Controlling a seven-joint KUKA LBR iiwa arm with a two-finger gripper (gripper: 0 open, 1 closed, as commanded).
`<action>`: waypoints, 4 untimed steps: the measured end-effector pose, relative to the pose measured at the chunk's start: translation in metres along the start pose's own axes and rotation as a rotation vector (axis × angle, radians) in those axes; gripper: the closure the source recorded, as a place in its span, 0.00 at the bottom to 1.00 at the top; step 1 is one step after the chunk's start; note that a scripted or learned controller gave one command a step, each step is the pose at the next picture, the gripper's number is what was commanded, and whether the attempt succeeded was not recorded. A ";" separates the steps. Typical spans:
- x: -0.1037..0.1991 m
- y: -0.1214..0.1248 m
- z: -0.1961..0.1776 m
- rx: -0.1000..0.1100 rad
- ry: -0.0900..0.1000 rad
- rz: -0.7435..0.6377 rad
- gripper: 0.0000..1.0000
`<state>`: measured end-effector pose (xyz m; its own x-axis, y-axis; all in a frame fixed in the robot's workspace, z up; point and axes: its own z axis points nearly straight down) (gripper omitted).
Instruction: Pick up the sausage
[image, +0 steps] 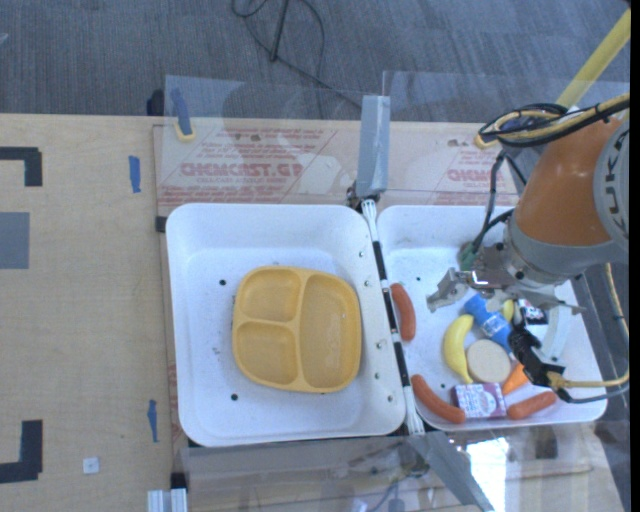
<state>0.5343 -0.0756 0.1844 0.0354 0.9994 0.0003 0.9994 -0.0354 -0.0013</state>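
Three reddish sausages lie in the right bin (420, 232). One sausage (403, 310) is by the bin's left wall, a second sausage (435, 398) is at the front left, and a third sausage (531, 404) is at the front right. My gripper (495, 305) hangs over the middle of this bin, under the grey and orange wrist (560, 200). It sits right of the left-wall sausage, above the blue item. Nothing shows in its grasp.
Around the gripper lie a banana (457, 345), a blue item (490, 320), a round beige slice (489, 362), a carrot (515, 379) and a maroon carton (480, 400). The left bin (200, 250) holds a yellow divided plate (297, 328). Cables hang off the wrist.
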 end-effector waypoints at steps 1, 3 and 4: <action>0.023 0.043 0.000 -0.002 0.000 -0.015 0.00; -0.030 -0.026 0.074 0.000 0.000 0.109 0.00; -0.050 -0.011 0.087 -0.025 0.000 0.102 0.00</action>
<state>0.5209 -0.1253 0.0973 0.1368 0.9906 0.0012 0.9903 -0.1368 0.0236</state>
